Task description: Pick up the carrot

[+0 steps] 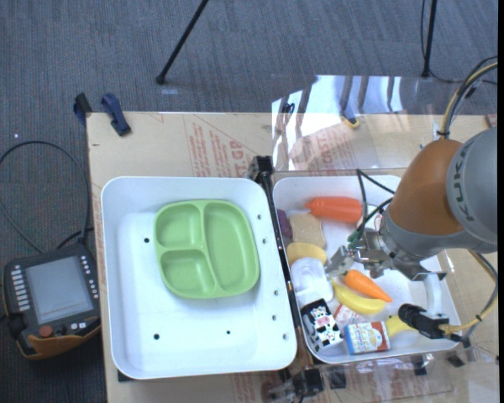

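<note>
A small orange carrot [368, 285] lies in the right bin [378, 180], near its middle, resting partly on a yellow banana [358, 301]. My gripper [359, 266] hangs just above the carrot's upper left end, and its fingers look open, with nothing between them. A larger orange, carrot-like vegetable [336, 209] lies at the far side of the same bin. The grey arm with its orange band [433, 193] reaches in from the right and hides part of the bin's right side.
The right bin also holds a white object [307, 273], a yellow piece [307, 252], a black-and-white spotted item [321, 321] and a small carton [367, 337]. A green divided plate [207, 248] sits in the left bin [134, 309].
</note>
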`<act>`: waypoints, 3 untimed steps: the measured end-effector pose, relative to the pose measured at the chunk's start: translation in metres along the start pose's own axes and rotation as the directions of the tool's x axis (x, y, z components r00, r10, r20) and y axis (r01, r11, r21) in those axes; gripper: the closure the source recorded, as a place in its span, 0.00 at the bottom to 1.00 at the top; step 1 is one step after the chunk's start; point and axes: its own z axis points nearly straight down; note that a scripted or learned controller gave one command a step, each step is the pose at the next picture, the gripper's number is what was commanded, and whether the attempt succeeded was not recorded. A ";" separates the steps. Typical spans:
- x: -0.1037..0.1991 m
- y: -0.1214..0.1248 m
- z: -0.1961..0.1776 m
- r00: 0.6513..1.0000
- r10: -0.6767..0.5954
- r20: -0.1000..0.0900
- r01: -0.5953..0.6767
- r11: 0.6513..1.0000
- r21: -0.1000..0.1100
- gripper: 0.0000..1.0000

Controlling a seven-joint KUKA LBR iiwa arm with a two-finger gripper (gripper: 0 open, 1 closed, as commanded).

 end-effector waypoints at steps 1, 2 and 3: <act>-0.027 -0.025 0.019 1.000 0.015 -0.004 -0.015 1.000 0.007 0.00; -0.028 -0.026 0.010 1.000 0.025 -0.008 -0.024 1.000 0.012 1.00; 0.022 -0.009 -0.085 0.994 0.106 -0.004 -0.106 0.994 -0.004 1.00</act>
